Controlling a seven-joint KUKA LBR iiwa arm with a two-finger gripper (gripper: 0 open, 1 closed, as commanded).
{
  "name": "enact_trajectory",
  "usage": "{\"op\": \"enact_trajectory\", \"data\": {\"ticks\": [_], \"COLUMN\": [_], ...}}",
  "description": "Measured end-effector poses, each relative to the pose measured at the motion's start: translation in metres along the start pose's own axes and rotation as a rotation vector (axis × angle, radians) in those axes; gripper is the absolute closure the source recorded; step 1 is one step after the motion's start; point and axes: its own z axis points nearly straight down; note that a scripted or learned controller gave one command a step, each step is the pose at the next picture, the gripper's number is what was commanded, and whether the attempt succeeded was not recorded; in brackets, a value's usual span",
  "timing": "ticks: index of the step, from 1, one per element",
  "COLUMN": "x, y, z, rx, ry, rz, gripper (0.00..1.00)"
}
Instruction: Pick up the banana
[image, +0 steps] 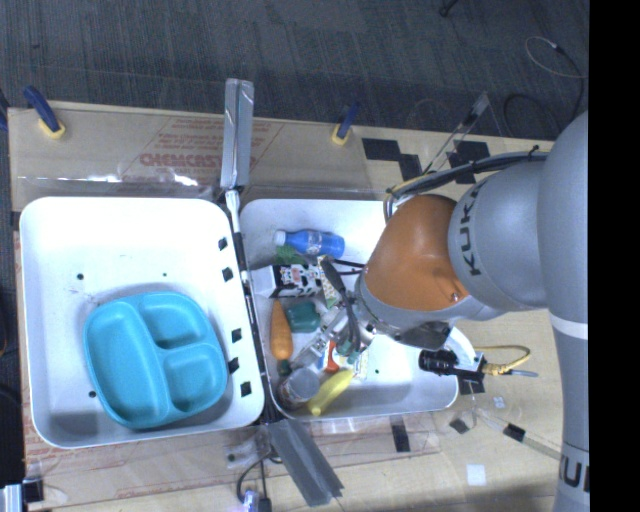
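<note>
Fingers (340, 340) seemingly just above banana (331, 391).

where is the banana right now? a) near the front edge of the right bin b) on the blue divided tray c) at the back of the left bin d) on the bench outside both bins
a, the banana lies low in the right bin near its front wall, while the blue divided tray sits in the left bin.

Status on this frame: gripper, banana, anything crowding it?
Gripper low in right bin, finger state unclear. Banana lying at bin's near edge, not held. Carrot and blue bottle nearby.
</note>
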Motion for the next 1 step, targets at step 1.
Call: {"op": "enact_trajectory", "data": {"ticks": [1], "x": [0.0034], "y": [-0.0281], "z": [-0.0064], "rx": [-0.002], "ry": [-0.007], "rz": [-0.409], "gripper": [0.0]}}
